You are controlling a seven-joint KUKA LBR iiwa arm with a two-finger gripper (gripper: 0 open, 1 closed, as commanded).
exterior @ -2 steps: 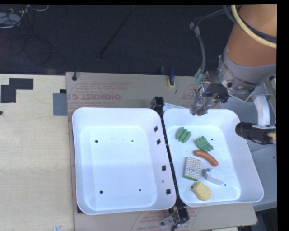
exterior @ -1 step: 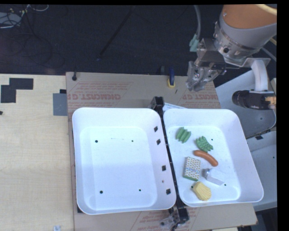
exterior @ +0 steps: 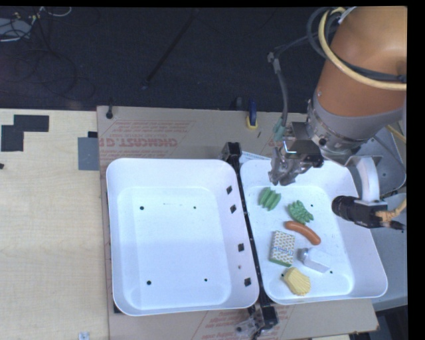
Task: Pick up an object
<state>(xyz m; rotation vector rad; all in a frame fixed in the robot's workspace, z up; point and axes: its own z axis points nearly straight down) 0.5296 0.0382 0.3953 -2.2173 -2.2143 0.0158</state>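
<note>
- We see the grey arm with its orange band (exterior: 362, 50) reaching in from the right, its gripper (exterior: 284, 174) hanging over the far left part of the right bin (exterior: 372, 279).
- The fingers (exterior: 279, 176) point down above a green pod-shaped piece (exterior: 269, 198); nothing shows between them, and we cannot tell how far apart they stand.
- Beside that piece lies a second green, leafy item (exterior: 300, 211), and just below it an orange-red sausage shape (exterior: 303, 232).
- Nearer the front we find a patterned rectangular block (exterior: 282, 247), a small grey object (exterior: 312, 260) and a yellow corn-like piece (exterior: 297, 282), all apart from the fingers.
- A black cylindrical part (exterior: 352, 210) juts over the bin's right side.
- The left bin (exterior: 116, 232) sits just beside the right one, black clips (exterior: 240, 248) along the seam between them.
- Both bins rest on a brown board (exterior: 172, 133) laid on the surface (exterior: 46, 252); red mirrored lettering on the board is too faint for us to read.
- Dark patches (exterior: 26, 129) mark the pale surface at left, and cables (exterior: 40, 16) trail across the dark floor behind.
</note>
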